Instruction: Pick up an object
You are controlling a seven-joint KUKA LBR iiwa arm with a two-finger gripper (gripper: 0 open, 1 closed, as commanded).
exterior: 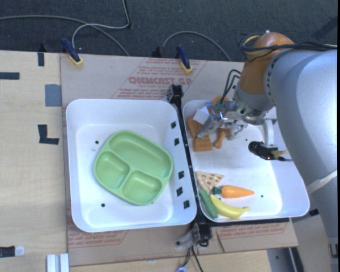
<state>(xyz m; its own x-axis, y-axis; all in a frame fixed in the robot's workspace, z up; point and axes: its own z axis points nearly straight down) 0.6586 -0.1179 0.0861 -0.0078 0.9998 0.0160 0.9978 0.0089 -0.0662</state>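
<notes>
The gripper [222, 123] sits low in the upper left corner of the right bin [246, 166], with the brown bread pieces [202, 144] right beside it toward the lower left, though honestly can't tell if it's open or closed.

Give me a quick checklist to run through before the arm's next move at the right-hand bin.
1. Pincer is over the right white bin: ok.
2. A target is within reach: the brown toy bread pieces lie right beside the pincer: ok.
3. Pincer already grips something: cannot tell.
4. Other items are clear of the pincer: the orange toy carrot and yellow toy banana lie apart at the bin's near end: ok.
5. The green divided plastic plate sits in the left white bin, away from the arm: ok.
</notes>
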